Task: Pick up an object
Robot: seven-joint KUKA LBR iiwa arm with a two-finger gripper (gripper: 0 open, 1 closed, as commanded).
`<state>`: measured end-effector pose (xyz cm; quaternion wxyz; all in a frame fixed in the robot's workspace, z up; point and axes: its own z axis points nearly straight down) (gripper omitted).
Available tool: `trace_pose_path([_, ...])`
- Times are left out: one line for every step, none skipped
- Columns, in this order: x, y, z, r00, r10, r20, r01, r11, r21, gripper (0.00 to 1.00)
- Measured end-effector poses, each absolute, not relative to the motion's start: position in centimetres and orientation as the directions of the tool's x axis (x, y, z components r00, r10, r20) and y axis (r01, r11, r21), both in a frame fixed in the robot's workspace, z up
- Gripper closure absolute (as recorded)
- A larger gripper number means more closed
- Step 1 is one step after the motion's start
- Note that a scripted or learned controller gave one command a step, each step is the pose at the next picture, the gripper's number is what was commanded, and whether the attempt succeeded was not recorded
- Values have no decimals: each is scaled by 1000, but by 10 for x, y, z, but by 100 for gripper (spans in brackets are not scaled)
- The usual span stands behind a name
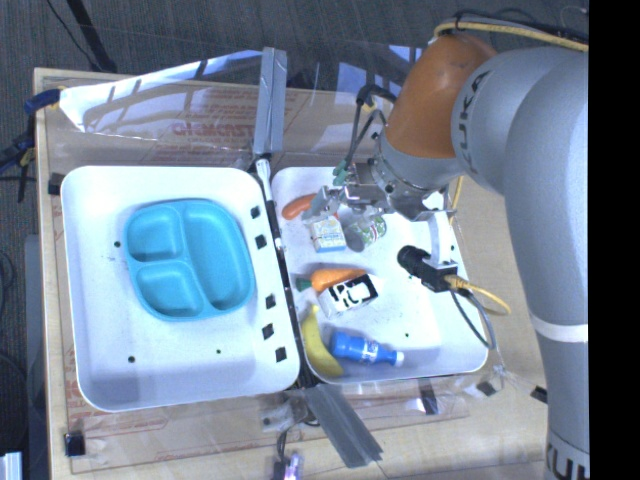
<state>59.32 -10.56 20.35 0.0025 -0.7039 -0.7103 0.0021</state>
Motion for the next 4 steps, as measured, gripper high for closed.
trace_pose_path([660, -124, 97, -28, 1000, -2, 1000, 28, 7, 0])
trace_pose_path([628, -110, 106, -81, 996, -21, 996, 82, 40, 0])
trace_pose_path([625, -106, 113, -92, 996, -12, 995, 92, 23, 100])
trace_pose_path([657, -67, 279, -131, 991, -1, 991, 131, 0, 100])
